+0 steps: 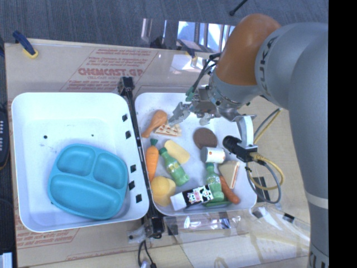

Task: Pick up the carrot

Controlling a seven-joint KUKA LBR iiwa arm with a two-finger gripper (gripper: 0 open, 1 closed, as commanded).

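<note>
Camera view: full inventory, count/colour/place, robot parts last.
bins: 2, white, side by side on the bench
tray: 1, blue, left bin
carrot: 1, orange, right bin, by its left wall
drumstick: 1, orange-brown, right bin, top left
bottles: 2, green, right bin, middle and lower right
lemon: 1, yellow, right bin, bottom left
carton: 1, black and white, right bin, bottom
brown disc: 1, right bin, centre
gripper: 1, grey, over the right bin's top
arm: 1, grey with orange band, entering from the right
</note>
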